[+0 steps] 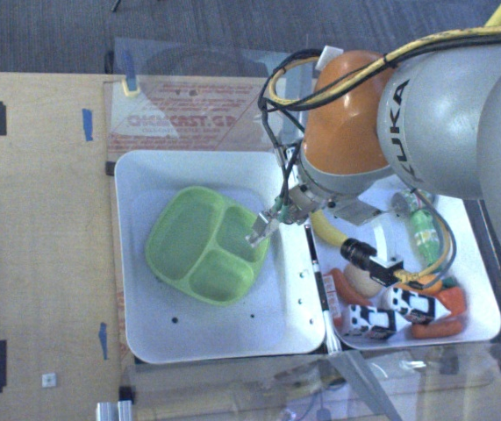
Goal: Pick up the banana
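Nearest the lens is the arm [443, 103], big smooth grey casing w/ a glossy orange band, yellow and black cables looped over it, covering much of the right bin [483, 318]. Below it the gripper [263, 228] hangs over the left bin [136, 323], tip at the right edge of the green plate [204, 245]; can't tell if it's released or clenched, and nothing shows between its tips. Plate is a matte, rounded, three-section plastic tray, lying flat. Banana [329, 230] sits in the right bin just past the divider wall, a curved yellow piece w/ one end under the wrist, close beside the gripper but apart from it. Near it: a black-and-white cow-patterned toy [368, 320], an orange carrot-like piece [443, 323], a clear green bottle [423, 231]. Step, as I judge it: approach, no grasp yet. Next move needs a shift across the divider into the right bin, then a descent lined up across the banana's narrow width. Farther off, bare wooden table [39, 261] w/ blue tape marks.
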Robot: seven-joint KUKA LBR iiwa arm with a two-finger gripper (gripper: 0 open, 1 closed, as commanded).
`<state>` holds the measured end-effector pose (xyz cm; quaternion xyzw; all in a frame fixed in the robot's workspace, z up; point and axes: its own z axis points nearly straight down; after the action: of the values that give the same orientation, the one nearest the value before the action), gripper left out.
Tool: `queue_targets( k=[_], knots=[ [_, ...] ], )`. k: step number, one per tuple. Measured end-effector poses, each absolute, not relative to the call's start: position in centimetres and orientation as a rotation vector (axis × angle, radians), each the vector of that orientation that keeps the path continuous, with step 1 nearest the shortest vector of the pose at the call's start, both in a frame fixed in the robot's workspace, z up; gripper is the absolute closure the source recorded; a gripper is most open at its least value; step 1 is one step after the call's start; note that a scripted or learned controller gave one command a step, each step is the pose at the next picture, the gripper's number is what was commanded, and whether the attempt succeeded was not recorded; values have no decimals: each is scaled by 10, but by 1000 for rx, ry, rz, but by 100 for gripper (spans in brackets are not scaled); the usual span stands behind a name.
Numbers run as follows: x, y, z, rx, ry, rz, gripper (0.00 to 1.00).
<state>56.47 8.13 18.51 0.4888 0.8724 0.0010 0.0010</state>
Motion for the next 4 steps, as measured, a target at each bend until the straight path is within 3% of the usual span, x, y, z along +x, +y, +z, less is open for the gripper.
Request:
queue_targets(
  k=[1,2,3,4],
  knots=[
    [522,97,140,929,3002,2,0],
    [518,133,101,702,3030,23,0],
    [521,131,115,707,3020,30,100],
    [544,215,173,934,2997,4,100]
  ],
)
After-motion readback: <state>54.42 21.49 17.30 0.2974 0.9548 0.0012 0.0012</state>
